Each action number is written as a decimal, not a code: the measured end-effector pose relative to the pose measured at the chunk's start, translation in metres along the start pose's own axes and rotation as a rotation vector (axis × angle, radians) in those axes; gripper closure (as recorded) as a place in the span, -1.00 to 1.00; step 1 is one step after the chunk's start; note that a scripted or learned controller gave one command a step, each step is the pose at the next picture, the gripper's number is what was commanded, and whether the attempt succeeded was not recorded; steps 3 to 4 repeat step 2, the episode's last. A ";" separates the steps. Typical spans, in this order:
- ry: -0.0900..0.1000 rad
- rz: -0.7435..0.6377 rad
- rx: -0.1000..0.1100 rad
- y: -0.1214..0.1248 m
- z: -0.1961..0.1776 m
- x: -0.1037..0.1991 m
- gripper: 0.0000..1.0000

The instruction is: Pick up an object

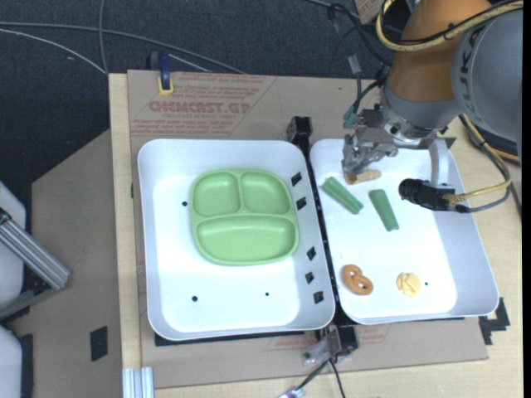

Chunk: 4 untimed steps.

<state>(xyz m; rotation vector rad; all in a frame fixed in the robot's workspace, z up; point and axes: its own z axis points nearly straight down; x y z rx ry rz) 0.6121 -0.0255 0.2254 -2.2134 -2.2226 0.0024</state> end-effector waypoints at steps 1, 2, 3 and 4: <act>0.001 -0.001 -0.001 -0.008 0.003 0.044 1.00; 0.000 -0.001 0.000 -0.026 0.011 0.099 1.00; 0.000 -0.001 0.000 -0.026 0.011 0.099 1.00; 0.000 -0.001 0.000 -0.026 0.011 0.099 1.00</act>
